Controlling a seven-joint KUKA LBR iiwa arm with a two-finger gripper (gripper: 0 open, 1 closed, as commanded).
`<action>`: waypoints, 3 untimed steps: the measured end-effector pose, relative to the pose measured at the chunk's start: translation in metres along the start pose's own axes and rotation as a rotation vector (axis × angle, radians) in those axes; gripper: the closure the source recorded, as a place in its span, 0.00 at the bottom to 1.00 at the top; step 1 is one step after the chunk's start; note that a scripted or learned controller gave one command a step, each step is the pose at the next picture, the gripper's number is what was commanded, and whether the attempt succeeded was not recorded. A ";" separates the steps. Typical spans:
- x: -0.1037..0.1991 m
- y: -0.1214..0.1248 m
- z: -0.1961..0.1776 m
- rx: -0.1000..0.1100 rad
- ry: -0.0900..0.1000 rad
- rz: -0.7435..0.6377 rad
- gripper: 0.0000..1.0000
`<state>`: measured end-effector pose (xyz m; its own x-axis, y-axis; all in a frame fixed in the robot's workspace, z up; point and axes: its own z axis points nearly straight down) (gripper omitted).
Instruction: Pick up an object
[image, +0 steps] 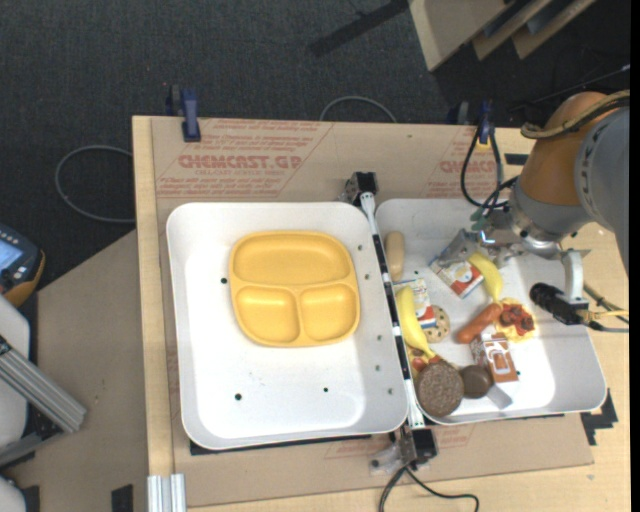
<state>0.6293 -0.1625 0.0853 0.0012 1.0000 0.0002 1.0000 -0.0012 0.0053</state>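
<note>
Round brown cookie (438, 389) sits by the right bin's (580, 385) front edge, toys crowding it. Left bin (200, 340) has room around a yellow tray (294, 286). Gripper (482, 238) hangs near the back edge.

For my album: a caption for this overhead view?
Arm over right bin of toy food; yellow tray in left bin.

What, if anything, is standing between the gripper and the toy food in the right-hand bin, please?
Nothing visible blocks it. The gripper hangs at the far side of the right bin, right beside the small yellow banana and the red-and-white packet. The remaining food lies open nearer the camera, uncovered from above.
</note>
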 end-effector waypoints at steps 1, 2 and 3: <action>-0.038 0.040 -0.037 -0.004 -0.005 -0.002 0.00; 0.006 0.008 -0.001 0.000 -0.001 -0.002 0.00; -0.009 0.041 -0.092 -0.008 -0.005 -0.003 0.00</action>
<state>0.6700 -0.1713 0.1775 -0.0019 1.0000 -0.0045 0.9999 0.0020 0.0135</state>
